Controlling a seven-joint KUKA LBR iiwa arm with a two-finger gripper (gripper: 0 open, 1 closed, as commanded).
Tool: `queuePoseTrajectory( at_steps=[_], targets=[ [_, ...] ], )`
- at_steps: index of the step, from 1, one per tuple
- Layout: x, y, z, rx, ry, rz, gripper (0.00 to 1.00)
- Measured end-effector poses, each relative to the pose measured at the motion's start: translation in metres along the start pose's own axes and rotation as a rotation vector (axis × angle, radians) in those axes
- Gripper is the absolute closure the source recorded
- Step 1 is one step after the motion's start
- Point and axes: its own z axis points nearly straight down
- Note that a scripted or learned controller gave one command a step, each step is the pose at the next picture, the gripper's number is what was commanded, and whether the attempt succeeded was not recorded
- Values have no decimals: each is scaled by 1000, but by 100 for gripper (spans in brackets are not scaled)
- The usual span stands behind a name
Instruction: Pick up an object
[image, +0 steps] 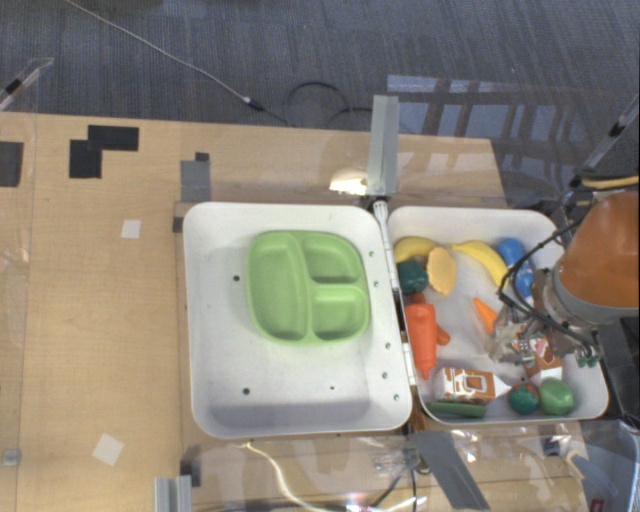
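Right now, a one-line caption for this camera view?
Gripper low in right bin among toy food; green tray in left bin.

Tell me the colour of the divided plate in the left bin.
The divided plastic plate is light green, seen clearly in the camera view, lying in the left white bin.

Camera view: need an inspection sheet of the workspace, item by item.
Surface: wooden bench bearing two white bins side by side, with black patches at its far left.
Job's things: right bin holds two bananas, a blue item, a large carrot, a small carton, a dark green item and green round items.
Clutter: green divided tray in the left bin.
Grippers: gripper low over the right bin's right side; finger state unclear, no object seen held.
Cables: thin cable across the floor; black loop by the wrist; white cable at the near edge.
Surroundings: grey carpet.
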Motion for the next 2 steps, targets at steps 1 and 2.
queuePoseTrajectory(
  at_steps=[1,2],
  targets=[
    [0,0,0,0,1,-1,0],
    [-10,8,14,-3,15,69,0]
  ],
)
